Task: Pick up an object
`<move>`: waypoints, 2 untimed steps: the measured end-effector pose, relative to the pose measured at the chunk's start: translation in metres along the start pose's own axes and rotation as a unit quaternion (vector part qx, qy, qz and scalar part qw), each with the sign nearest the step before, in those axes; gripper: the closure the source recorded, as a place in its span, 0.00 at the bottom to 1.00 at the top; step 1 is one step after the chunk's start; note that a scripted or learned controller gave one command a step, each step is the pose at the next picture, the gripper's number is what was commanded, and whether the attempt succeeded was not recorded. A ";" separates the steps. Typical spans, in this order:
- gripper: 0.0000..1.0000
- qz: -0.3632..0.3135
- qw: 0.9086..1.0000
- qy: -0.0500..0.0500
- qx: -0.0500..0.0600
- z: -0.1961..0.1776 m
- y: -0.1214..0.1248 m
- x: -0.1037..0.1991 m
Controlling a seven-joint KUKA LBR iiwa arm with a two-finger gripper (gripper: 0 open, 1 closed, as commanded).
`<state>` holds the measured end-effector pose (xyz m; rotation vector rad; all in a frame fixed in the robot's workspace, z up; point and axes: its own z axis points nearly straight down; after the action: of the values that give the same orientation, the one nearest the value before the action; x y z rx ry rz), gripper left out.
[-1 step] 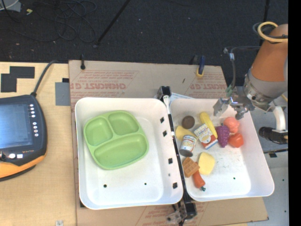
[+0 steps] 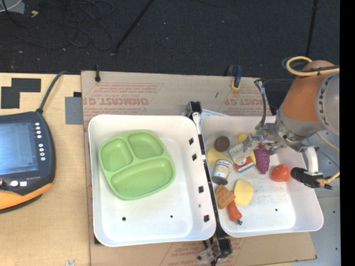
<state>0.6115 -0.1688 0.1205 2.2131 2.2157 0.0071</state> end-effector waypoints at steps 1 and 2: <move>0.00 0.000 1.000 0.000 -0.001 0.005 -0.001 0.000; 0.00 0.001 1.000 0.002 0.006 0.015 0.004 0.008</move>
<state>0.6158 -0.1610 0.1052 2.2221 2.2220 -0.0017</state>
